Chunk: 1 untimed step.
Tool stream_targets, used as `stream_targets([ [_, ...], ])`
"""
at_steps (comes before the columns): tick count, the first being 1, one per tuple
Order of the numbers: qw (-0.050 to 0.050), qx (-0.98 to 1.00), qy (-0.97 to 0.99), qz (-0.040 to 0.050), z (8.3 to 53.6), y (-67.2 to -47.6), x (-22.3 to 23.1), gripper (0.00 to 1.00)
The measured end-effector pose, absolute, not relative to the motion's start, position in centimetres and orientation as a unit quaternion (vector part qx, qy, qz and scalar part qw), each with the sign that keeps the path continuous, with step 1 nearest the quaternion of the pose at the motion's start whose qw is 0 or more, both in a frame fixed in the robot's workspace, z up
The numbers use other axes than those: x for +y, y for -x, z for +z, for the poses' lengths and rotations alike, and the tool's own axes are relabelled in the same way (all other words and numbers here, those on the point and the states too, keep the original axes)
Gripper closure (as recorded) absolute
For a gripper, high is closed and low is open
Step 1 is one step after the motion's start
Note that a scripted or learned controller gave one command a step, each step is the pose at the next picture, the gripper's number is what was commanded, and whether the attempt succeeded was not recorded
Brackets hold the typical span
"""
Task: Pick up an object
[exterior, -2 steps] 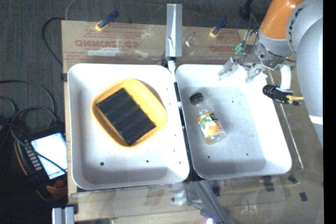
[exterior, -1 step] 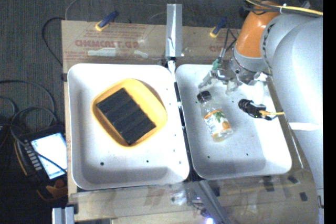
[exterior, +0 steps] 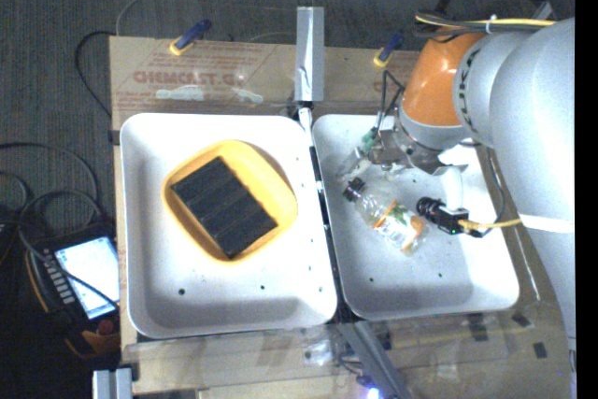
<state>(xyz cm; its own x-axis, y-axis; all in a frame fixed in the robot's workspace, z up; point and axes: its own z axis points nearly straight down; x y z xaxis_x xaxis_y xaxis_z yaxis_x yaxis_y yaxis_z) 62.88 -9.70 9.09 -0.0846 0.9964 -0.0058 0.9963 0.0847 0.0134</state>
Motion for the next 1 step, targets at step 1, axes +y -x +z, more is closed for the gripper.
stream_targets([
  [1, 0.006, 0.749, -0.662, 0.0034, 9.12, -55.79, -12.57, 0.0],
])
